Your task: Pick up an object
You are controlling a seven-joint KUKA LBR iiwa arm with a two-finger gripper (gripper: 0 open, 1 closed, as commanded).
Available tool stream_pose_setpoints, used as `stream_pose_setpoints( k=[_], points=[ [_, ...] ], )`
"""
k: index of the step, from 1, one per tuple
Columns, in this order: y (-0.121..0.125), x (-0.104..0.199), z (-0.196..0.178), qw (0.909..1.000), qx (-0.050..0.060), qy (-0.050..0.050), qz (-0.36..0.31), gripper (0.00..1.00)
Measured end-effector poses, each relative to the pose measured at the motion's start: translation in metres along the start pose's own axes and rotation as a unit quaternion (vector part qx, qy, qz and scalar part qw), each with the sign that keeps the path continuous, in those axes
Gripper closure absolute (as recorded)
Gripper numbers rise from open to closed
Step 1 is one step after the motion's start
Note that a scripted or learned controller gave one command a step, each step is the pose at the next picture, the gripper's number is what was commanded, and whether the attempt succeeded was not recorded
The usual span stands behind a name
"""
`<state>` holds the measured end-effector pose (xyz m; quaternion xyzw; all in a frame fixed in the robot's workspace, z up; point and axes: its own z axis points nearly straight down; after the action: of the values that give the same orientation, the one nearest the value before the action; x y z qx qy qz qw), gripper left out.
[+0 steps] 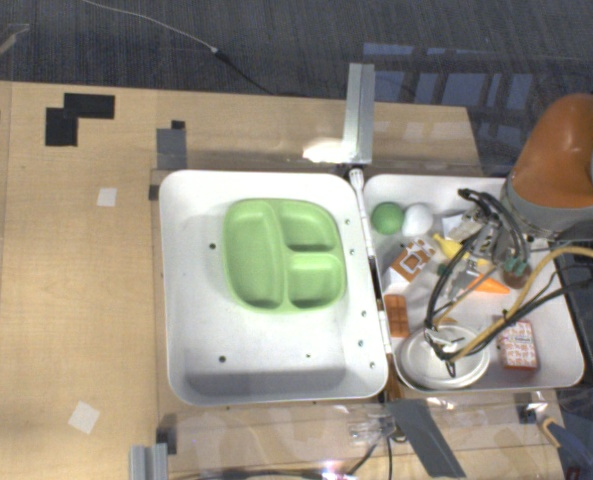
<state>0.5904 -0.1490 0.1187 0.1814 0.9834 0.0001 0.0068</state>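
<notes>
- Wooden bench (66,298) carries two white bins.
- Left bin (191,368): green divided plate (281,253).
- Right bin (566,363): green ball (386,217), small boxes, metal bowl (443,360).
- Gripper (476,258) hangs among cables there; grip state can't be told.

Pale wood-grain tabletop (66,298), matt, with black matt patches (76,116) at far left. Left bin (191,358) smooth white plastic, faint sheen. Green divided tray (281,253) moulded plastic, satin finish. Right bin (561,363) same white plastic. Round bowl (416,363) at near edge, whitish, glossy rim. Green ball (386,217) smooth, matt. Small printed carton (517,346) paper-like, matt. Orange band (561,163) glossy. Upright post (360,113) brushed grey metal. Dark ribbed floor (276,18) beyond, rough-looking.
</notes>
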Motion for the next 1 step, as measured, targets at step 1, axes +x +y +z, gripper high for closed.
stream_pose_setpoints(
  k=[1],
  points=[
    [0.0431,-0.0072,0.0302,0.9974,0.0,0.0,0.072,0.0]
  ],
)
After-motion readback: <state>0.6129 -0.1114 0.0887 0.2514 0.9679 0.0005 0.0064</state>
